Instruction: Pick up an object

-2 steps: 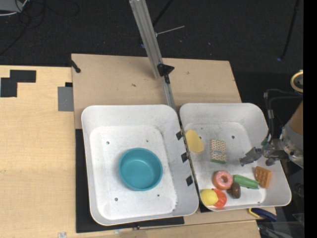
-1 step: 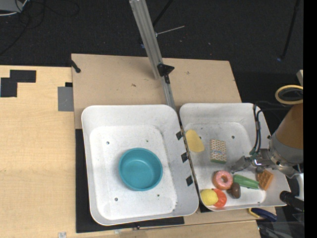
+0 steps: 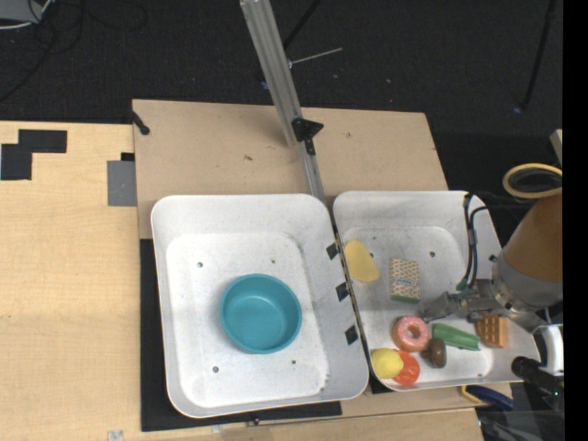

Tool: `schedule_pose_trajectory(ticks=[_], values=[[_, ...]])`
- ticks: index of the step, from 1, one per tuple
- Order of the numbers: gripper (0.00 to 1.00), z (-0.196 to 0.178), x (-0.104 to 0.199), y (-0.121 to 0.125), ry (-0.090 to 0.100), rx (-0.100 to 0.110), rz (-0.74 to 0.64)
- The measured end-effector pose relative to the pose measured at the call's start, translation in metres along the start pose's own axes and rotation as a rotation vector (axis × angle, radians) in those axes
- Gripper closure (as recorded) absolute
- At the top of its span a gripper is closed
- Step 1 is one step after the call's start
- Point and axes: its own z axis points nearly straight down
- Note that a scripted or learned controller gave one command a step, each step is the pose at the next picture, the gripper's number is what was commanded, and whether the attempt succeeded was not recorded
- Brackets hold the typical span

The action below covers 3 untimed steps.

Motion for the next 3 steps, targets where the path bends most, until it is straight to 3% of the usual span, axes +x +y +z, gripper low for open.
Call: schedule_pose_trajectory(ticks=[1,3], values=[[1.00,-0.010,-0.002,0.000,-0.002,0.000,0.002],[1.00,-0.112,0.008,-0.002,-0.003,-0.004,0.002]])
